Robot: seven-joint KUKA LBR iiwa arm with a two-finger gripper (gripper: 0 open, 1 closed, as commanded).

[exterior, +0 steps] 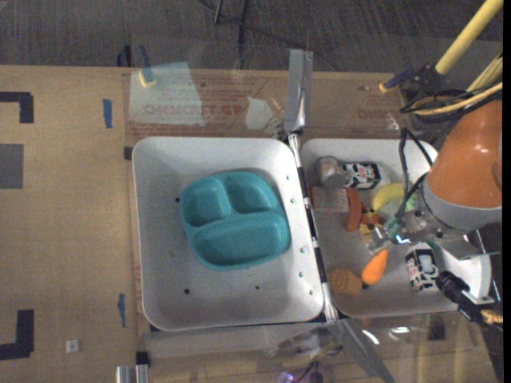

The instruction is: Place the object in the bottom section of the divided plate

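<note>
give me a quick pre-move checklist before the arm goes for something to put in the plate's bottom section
1. Teal divided plate sits in left bin: ok.
2. Plate's large bottom section free to receive an object: ok.
3. Objects available in right bin, such as the orange carrot: ok.
4. Gripper over the right bin: ok.
5. Jaws open or shut: cannot tell.
6. Object held: cannot tell.

A robotics lab: 2 white bins (152, 294) on a taped cardboard-topped table (64, 238), loose cables (227, 6) on carpet, industrial arm (471, 174).
</note>
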